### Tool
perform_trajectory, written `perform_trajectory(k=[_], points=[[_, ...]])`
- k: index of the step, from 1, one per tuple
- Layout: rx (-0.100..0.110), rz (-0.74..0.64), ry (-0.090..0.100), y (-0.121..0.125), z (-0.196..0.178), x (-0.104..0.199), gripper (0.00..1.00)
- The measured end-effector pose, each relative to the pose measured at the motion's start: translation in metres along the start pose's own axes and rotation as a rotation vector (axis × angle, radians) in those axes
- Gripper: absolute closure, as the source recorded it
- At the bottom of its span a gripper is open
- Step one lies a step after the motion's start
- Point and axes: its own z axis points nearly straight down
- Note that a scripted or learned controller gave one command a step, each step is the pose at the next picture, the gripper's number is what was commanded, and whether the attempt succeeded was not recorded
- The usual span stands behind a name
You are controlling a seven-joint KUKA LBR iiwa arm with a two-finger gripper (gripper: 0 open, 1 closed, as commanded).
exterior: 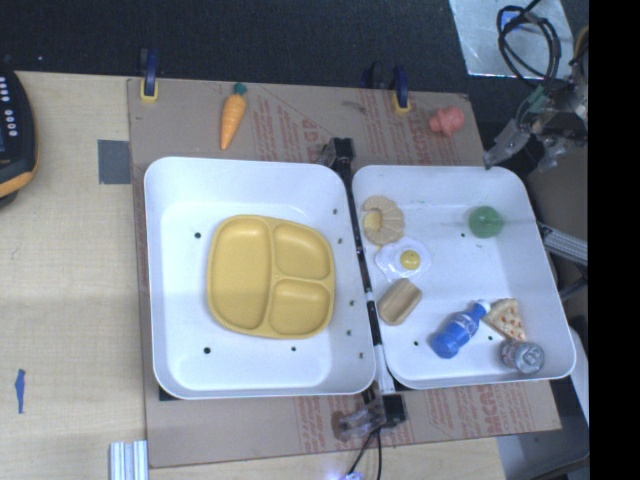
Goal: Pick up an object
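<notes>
Trouble is most likely to come from crowding in the right bin (560,313). Its near right corner packs a blue bottle (458,332), a pizza slice (506,319) and a small silver can (523,357) close together, the slice just beside the bottle's cap end and the can just beside the slice. A descent there could nudge a neighbour or clamp two things at once. Along the bin's left side, a cookie (382,219), a fried egg (404,260) and a bread roll (398,301) sit near the wall, where one side of a grasp could catch the rim. The egg lies flat and may simply slip.

A green ball (486,221) sits alone at the far right, the easiest pick in my judgement, though it could roll.

The bottle lies on its side, long axis diagonal, cap toward the far right. The roll runs along a similar diagonal.

The hand (508,143) hovers beyond the bin's far right corner, grasping nothing visible; whether it is released or clenched I cannot tell.

The left bin (180,363) holds a yellow tray (270,274).
</notes>
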Motion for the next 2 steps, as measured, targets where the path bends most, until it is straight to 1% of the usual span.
perform_trajectory(k=[1, 2], points=[[0.008, -0.005, 0.003, -0.006, 0.109, 0.055, 0.00], [0.003, 0.001, 0.000, -0.027, 0.184, 0.055, 0.00]])
